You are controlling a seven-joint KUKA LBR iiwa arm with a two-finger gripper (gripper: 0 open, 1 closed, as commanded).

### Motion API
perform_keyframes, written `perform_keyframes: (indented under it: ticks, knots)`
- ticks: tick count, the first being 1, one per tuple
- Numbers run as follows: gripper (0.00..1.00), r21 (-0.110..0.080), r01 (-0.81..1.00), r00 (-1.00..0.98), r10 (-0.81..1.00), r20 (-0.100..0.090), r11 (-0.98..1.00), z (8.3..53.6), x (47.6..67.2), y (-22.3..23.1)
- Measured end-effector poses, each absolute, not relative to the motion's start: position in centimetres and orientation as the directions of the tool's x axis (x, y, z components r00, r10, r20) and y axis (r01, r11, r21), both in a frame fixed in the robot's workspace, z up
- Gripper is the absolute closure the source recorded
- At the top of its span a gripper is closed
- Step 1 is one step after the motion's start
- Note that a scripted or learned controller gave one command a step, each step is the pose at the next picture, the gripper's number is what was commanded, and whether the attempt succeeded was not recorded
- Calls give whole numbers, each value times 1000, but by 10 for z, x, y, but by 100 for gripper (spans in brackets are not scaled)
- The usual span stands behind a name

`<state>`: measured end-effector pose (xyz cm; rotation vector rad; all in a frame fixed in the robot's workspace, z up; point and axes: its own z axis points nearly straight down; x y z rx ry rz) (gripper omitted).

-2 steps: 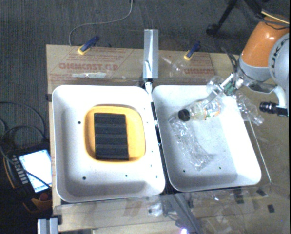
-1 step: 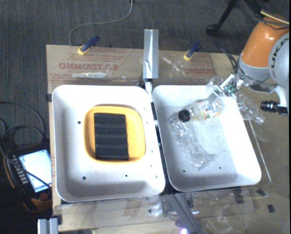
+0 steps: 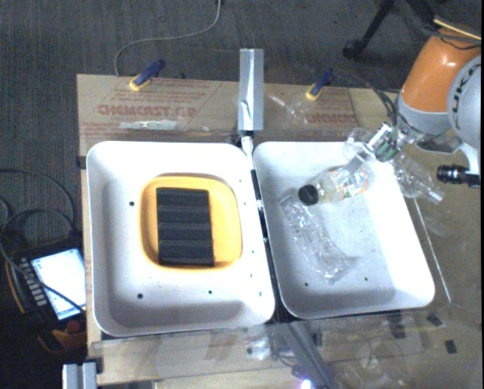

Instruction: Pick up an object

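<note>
Two white bins sit side by side on the bench (image 3: 104,112). In the left bin (image 3: 116,298) lies a yellow tray (image 3: 148,225) with a black ribbed block (image 3: 184,226) resting in it, roughly centred. The right bin (image 3: 404,286) holds a clear plastic bottle (image 3: 339,185) with a black cap (image 3: 308,194) — it lies tilted, cap toward the bin's middle, its far end up near the upper right rim. Just below the cap lies a crumpled piece of clear plastic (image 3: 319,245) on the bin floor. The arm (image 3: 436,79) comes in from the right, orange band showing, and its end effector (image 3: 377,146) sits at the bottle's upper end, at or touching it. Clear glare hides the tips, so I cannot tell how wide it stands or whether the bottle is gripped.
</note>
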<state>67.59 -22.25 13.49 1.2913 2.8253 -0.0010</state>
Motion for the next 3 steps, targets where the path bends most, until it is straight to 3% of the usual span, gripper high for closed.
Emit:
perform_keyframes:
  ticks: [2,3]
  knots:
    - [0,12,734,-679,734,-33,679,135,676,-223]
    - [100,13,735,-678,735,-36,678,149,676,-224]
